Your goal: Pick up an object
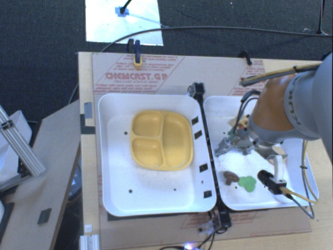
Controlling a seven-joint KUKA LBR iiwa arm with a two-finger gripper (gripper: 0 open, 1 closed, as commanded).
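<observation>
I see the arm (291, 105) bent low over the right bin (218, 108) — gripper (229, 146) fingers spread, grasping nothing; the brown object (230, 177) and green object (247, 183) lie just below them.

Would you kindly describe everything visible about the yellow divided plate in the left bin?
The yellow plate is a rounded-square tray, plastic by its look, with three compartments: one long one on the right, two smaller ones stacked on the left. It lies flat, right side up and slightly rotated, near the middle of the left bin, touching only the bin's white floor. Its compartments hold nothing.
</observation>
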